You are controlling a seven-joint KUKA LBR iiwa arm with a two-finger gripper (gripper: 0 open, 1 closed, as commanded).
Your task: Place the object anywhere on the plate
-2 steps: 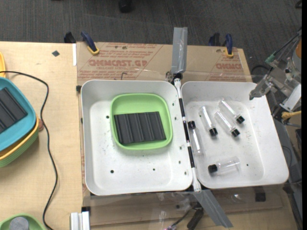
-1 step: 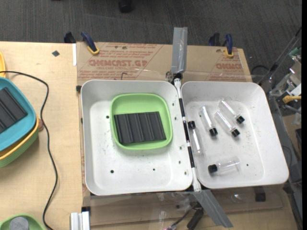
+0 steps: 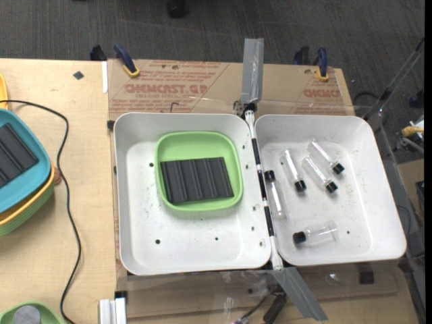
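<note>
A light green square plate point(image 3: 198, 173) sits in the upper middle of the left white bin point(image 3: 135, 241). A dark grey ribbed pad point(image 3: 197, 179) lies flat in the plate. The right white bin point(image 3: 378, 208) holds several clear vials with black caps. Three of them lie close together near the bin's middle top, among them one vial point(image 3: 291, 167) pointing down-right. Another vial point(image 3: 316, 234) lies alone near the front. One more vial point(image 3: 274, 196) rests along the bin's left wall.
A stack of teal and yellow dishes point(image 3: 20, 174) stands at the left edge of the bench, and a black cable point(image 3: 69, 201) runs past it. Blue and yellow clamps point(image 3: 125, 59) pin cardboard behind the bins. A grey taped post point(image 3: 252, 73) rises at the back between the bins.
</note>
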